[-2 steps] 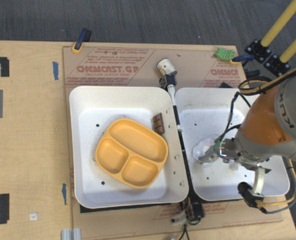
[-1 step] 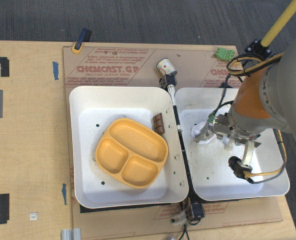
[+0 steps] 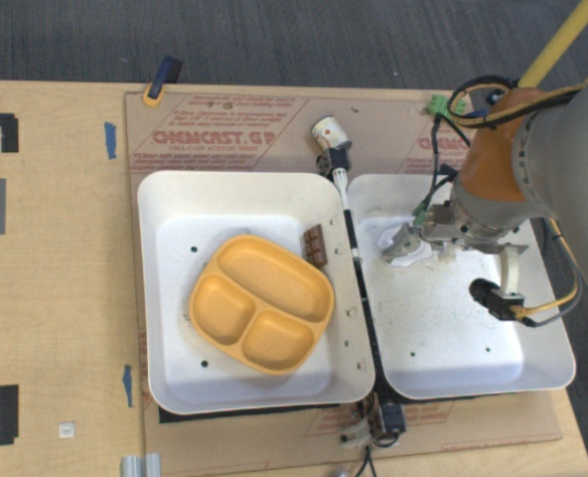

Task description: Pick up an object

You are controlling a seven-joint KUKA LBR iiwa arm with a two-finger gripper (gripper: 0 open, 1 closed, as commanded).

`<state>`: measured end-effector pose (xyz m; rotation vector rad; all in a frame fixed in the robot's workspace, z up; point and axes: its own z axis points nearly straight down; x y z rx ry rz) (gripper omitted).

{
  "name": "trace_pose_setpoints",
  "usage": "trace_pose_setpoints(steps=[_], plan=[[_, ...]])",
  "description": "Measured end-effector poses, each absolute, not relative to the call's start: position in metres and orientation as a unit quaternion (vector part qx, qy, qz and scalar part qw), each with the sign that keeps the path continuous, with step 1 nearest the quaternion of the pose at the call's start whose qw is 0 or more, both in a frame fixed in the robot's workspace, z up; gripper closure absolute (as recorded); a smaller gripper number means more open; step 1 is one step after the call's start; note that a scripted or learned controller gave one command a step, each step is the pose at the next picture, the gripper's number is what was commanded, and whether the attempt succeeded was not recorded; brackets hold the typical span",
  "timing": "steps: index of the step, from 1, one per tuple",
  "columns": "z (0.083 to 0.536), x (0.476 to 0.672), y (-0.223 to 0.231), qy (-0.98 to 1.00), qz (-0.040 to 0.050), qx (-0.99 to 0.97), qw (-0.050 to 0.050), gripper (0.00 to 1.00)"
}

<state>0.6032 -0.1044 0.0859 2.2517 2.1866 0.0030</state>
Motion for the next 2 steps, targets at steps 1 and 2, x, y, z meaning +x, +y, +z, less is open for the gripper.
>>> trace_pose_setpoints(steps=[1,2], plan=[[0.086,0.561,-0.094,0.693,0.0005,0.721,0.0,0.0],[0.086,0.605,-0.103,0.646,0.0009,0.764,0.001,0.0]])
